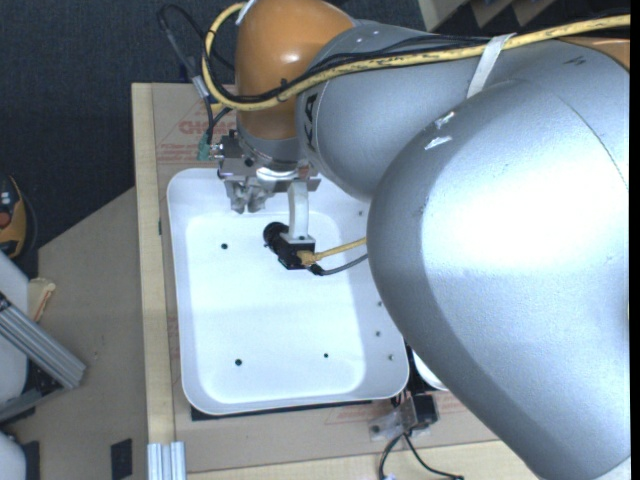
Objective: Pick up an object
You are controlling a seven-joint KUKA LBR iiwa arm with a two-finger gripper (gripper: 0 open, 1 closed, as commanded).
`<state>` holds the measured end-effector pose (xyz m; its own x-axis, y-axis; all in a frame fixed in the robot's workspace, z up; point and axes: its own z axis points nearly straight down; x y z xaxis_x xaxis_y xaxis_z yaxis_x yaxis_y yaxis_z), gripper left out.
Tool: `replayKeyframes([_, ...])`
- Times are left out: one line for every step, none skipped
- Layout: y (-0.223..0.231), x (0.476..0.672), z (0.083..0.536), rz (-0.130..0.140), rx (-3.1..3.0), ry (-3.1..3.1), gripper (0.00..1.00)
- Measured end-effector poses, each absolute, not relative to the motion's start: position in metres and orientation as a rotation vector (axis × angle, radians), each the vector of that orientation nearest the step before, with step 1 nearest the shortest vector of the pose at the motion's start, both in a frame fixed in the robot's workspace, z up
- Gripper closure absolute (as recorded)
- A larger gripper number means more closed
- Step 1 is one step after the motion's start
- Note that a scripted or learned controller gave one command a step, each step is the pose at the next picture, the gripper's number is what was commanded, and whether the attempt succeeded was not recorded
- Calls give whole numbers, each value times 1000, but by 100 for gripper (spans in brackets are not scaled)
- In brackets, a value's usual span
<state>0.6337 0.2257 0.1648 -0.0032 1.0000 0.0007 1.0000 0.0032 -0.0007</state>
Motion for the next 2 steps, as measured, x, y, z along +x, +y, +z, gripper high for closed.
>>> replayKeyframes([226,634,175,-2,-2217,-2226,100])
replayKeyframes([227,634,185,-4,-2217,-2227,100])
